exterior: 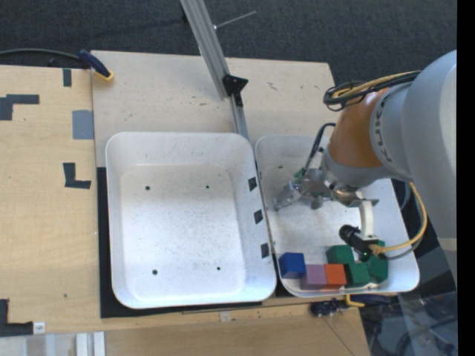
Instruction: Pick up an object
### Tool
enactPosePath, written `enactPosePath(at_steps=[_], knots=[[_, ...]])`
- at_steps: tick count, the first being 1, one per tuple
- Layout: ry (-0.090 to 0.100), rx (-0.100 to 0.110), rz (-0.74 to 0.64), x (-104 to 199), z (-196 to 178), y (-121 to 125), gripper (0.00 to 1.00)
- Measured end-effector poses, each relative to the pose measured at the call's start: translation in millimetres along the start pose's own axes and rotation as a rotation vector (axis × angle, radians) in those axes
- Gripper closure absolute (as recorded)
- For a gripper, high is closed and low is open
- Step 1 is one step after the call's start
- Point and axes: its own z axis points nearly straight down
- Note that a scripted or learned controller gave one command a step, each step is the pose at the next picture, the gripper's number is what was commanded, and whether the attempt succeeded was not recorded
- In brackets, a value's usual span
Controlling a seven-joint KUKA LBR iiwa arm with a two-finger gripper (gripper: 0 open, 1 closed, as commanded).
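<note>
The right bin (pixel 276 154) holds a row of small blocks along its near edge: a blue block (pixel 292 265), a purple block (pixel 316 275), an orange block (pixel 335 274) and green blocks (pixel 359 268). My gripper (pixel 288 196) hangs over the left middle of this bin, close to the wall shared with the other bin, with its metal tip pointing left. It stands apart from the blocks, roughly a hand's width behind the blue one. Nothing can be seen held in it. The grey and orange wrist (pixel 356 143) covers the bin's right part.
The left bin (pixel 119 199) lies beside the right one, sharing a wall. A slanted metal rail (pixel 211 47) runs from the top down to the bins' junction. A black part with a yellow cable (pixel 356 239) hangs just above the green blocks.
</note>
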Motion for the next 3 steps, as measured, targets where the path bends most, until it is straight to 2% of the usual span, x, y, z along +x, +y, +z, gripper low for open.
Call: enactPosePath(at_steps=[1,2,3], knots=[[0.002,-0.001,-0.001,1,-11,0,1.0],[-0.001,-0.01,0.0,-1,-74,3,1.0],[-0.001,-0.01,0.0,-7,-125,12,1.0]])
